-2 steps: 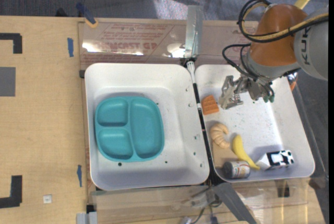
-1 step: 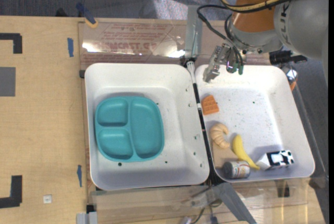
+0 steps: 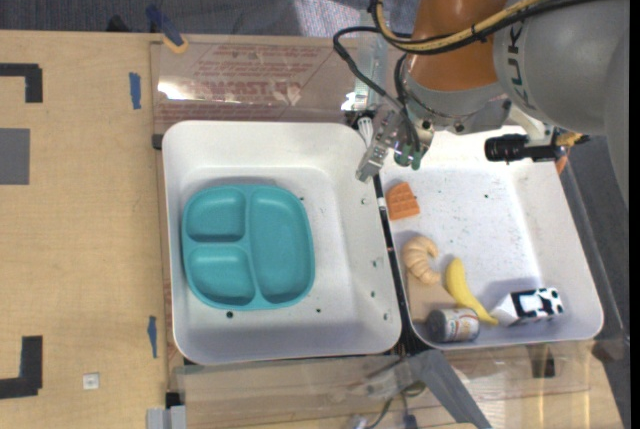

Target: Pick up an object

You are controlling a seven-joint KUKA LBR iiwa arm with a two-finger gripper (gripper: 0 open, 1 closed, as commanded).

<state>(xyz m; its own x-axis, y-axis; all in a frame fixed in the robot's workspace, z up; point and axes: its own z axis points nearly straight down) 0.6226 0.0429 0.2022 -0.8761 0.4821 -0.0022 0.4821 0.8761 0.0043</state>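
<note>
Objects sit in the right bin point(image 3: 560, 217): a small can point(image 3: 452, 324) nearest, a banana point(image 3: 464, 287), a croissant point(image 3: 420, 257), then an orange block point(image 3: 402, 200). The gripper point(image 3: 385, 155) hovers just past it over the bins' shared edge, holding nothing; can't tell how wide it's open.
</note>
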